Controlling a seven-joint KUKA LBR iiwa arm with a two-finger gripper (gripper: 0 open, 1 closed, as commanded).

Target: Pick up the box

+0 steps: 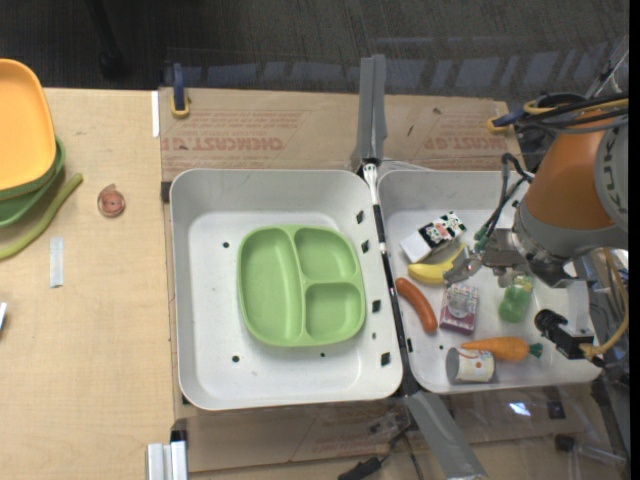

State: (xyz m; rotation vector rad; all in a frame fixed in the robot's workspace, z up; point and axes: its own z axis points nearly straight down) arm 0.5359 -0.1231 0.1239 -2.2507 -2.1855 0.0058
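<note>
Even overhead light, soft shadows, mild glare on white bins (190,298)

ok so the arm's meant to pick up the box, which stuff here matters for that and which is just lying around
Part of the job:
- box, pinkish, in the right bin
- gripper, just above the box

Just lying about:
- banana
- hot dog
- carrot
- green bottle
- cup
- black and white card
- green divided plate in the left bin

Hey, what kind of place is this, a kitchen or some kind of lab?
Most likely a robotics lab bench, not a kitchen: a grey robot arm with an orange band reaches over two shallow white plastic bins of toy food, set on brown cardboard sheeting.
</note>
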